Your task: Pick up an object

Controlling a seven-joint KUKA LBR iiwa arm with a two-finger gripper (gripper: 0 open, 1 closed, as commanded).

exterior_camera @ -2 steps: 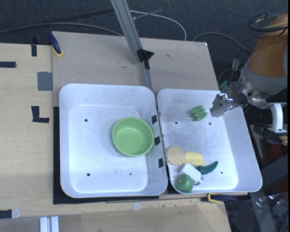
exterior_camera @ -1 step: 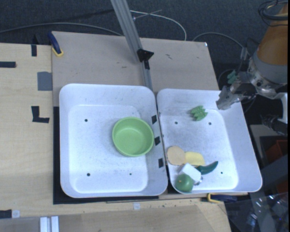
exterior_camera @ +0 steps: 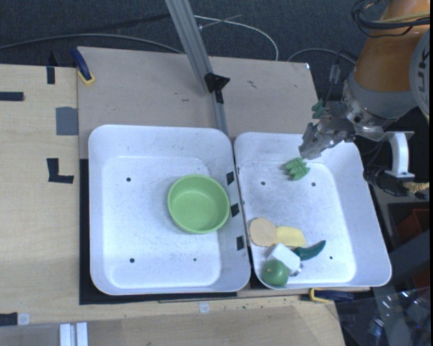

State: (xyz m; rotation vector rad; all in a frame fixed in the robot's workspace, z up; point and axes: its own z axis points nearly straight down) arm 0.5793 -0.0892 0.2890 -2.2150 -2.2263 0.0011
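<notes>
In the right bin (exterior_camera: 346, 193) a small green leafy toy (exterior_camera: 296, 169) lies near the far side. My gripper (exterior_camera: 309, 148) hovers just above and to the right of it, fingers pointing down toward the bin floor. Near the bin's front left corner lies a cluster: a tan round piece (exterior_camera: 262, 231), a yellow piece (exterior_camera: 291, 236), a white block (exterior_camera: 283, 255), a green ball (exterior_camera: 276, 272) and a dark teal pepper-like piece (exterior_camera: 312, 250).
The left bin (exterior_camera: 123, 215) holds a green bowl (exterior_camera: 198, 204). A grey pole (exterior_camera: 191, 42) slants down to the gap between the bins at the far side. Cables lie on the dark floor behind the bench.
</notes>
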